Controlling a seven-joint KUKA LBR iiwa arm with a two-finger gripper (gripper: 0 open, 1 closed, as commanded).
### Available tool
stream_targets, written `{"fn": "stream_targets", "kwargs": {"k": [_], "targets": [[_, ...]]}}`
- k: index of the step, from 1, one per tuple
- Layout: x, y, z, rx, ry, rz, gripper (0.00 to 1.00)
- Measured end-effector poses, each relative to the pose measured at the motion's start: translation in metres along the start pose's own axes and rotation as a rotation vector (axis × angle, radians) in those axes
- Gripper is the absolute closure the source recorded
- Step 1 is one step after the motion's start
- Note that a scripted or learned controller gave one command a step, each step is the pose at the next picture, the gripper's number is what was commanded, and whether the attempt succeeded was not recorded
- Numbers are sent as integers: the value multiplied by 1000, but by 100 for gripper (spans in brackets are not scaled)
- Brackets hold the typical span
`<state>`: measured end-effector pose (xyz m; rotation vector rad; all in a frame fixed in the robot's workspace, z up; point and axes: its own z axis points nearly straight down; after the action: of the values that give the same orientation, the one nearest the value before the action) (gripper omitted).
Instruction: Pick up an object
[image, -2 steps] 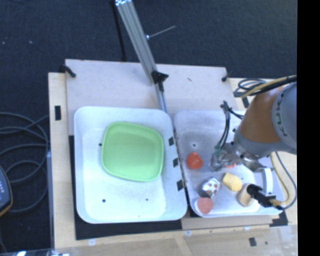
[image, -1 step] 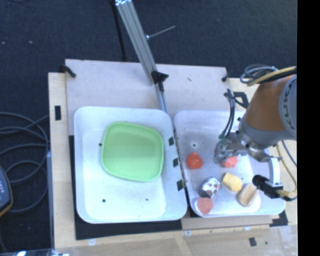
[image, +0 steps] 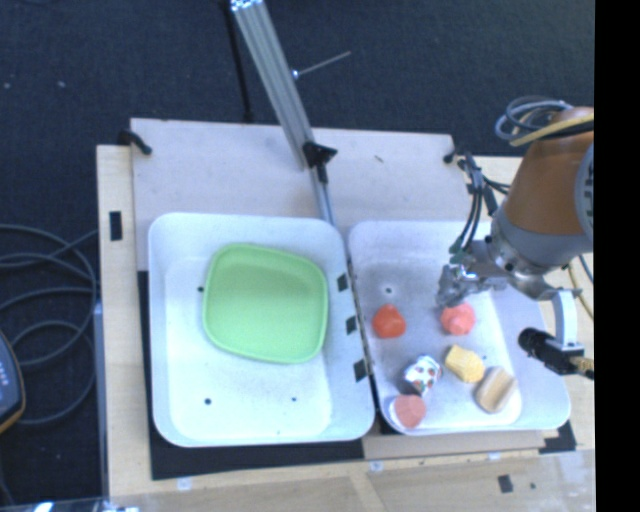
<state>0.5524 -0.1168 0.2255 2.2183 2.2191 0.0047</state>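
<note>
Pincer (image: 452, 292) above pink ball (image: 459, 319), right bin (image: 400, 240)

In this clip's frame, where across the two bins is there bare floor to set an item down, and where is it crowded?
Left bin: bare floor in front of the green plate and a strip along its left wall. Right bin: bare at the back, behind the orange ball. Crowded: right bin's front, where the pink ball under the gripper, yellow piece, tan piece, and red piece cluster.
</note>
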Motion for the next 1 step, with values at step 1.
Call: {"fn": "stream_targets", "kwargs": {"k": [1], "targets": [[2,-7,-58,-1,0,0,100]]}}
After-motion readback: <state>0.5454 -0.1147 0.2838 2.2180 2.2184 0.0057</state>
